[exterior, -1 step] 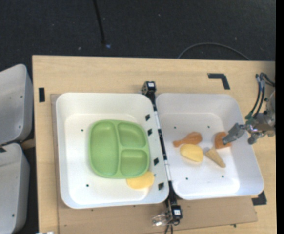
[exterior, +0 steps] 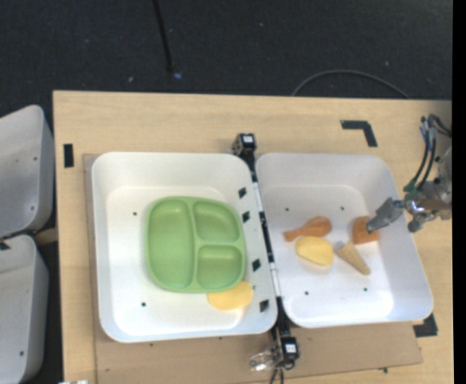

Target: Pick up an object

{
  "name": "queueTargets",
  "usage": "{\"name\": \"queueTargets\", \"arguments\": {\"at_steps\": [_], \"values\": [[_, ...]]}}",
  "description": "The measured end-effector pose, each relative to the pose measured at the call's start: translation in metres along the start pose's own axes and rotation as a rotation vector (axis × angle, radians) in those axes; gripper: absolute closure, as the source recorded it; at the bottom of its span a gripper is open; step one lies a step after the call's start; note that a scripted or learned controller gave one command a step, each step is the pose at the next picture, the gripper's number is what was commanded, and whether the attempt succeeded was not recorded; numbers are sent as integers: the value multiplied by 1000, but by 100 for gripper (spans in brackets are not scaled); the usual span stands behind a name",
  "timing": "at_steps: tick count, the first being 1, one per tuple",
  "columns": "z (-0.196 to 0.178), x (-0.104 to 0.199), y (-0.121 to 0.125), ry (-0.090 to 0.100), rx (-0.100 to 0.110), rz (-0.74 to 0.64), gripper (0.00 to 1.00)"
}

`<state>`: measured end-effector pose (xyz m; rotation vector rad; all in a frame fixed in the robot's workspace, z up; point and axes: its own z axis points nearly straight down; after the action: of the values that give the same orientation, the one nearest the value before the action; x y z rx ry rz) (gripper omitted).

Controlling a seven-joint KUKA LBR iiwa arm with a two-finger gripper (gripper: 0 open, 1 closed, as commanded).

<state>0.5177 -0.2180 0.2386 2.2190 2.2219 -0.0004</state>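
A pale wooden desk (exterior: 169,118) with a smooth, matte top carries two shallow white plastic bins with rounded corners, set side by side and touching along a row of small black clips.

Far to the left of the jaws sits the left bin (exterior: 117,214). A light green plastic tray (exterior: 194,244) lies flat in it, roughly square with soft corners and divided into three sunken compartments. Touching the tray's near edge, partly tucked beneath it, is a flat yellow piece (exterior: 231,298) with a rounded outline.

The right bin (exterior: 329,306) holds four small toy-like objects, all lying to the left of the jaws. Farthest from them is an orange, drumstick-shaped piece (exterior: 309,230). Just below it, touching, is a smooth yellow lump (exterior: 315,252). Beside that lump lies a tan cone (exterior: 353,258), ridged in look, its point aimed toward the bin's near right corner. Closest to the jaws is a small orange block (exterior: 365,232), sitting against the tip of one grey finger.

The jaws (exterior: 399,214) reach in over the right bin's right rim from the arm at the edge. They appear parted, one finger stretched toward the orange block; nothing is visibly gripped between them.
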Motion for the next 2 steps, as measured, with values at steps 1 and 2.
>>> {"name": "queueTargets", "arguments": {"at_steps": [1, 2], "values": [[63, 2, -1, 1, 5, 1, 0], [127, 3, -1, 1, 5, 2, 0]]}}
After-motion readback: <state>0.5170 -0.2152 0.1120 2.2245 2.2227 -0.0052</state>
